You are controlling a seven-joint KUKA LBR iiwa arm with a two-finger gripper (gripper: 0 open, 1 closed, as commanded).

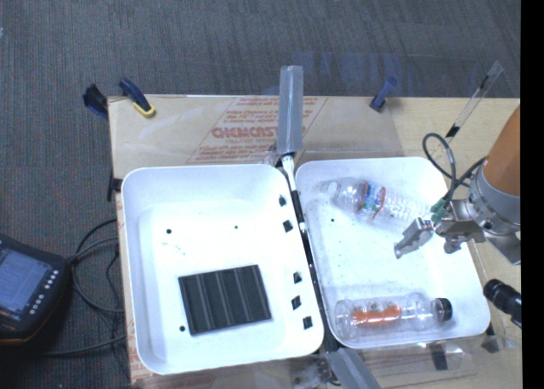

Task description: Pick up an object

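The pincer [432,238] is seen spread wide, holding nothing, over the right bin [340,168], between two bottles [378,201] [391,313].

Red print on cardboard sheet [255,124] behind the bins: too blurred to read. Coloured label on upper clear bottle [374,200]: illegible. Handheld screen [21,285] at left: nothing legible.

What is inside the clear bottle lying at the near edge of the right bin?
An orange object lies inside the clear bottle; what it is cannot be told.
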